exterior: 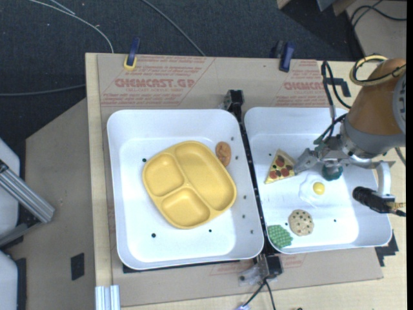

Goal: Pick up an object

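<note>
Approach step, nothing grasped: pincer (314, 161) hangs low in the right bin (293, 123), spread open and empty just beside the pizza slice (281, 167); next move looks like centring over it, dropping, closing.

Board (193, 76) under the bins: red print "CHEMCAST G.P" reads at top left | same red print repeats near top right (300, 82), cut off by the arm | smaller red lines around it too faint to read
</note>
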Motion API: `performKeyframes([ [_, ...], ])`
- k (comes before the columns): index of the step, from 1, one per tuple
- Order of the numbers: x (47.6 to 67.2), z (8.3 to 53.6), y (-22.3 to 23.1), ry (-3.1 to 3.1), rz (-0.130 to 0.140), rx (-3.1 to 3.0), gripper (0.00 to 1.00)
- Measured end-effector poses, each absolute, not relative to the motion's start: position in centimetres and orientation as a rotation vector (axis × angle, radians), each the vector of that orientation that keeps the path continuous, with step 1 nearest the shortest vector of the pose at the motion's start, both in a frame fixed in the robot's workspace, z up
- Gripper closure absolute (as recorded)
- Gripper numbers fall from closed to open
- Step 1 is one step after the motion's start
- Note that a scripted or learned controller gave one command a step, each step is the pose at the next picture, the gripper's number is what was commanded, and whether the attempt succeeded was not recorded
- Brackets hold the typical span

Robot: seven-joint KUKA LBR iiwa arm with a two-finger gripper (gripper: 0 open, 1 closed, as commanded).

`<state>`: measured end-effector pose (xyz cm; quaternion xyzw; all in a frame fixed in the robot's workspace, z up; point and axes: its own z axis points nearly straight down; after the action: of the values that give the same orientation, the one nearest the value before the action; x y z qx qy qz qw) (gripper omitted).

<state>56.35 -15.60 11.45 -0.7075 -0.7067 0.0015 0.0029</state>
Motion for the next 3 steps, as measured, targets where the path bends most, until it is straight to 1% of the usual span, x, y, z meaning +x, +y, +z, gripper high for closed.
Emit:
performKeyframes([
  [1, 56.5, 12.9, -15.6, -2.221, -0.001, -2.223, 1.0],
  [2, 56.5, 18.8, -16.4, -2.224, -0.003, -2.226, 1.0],
  [3, 55.6, 23.8, -16.0, -2.226, -0.003, -2.224, 1.0],
])
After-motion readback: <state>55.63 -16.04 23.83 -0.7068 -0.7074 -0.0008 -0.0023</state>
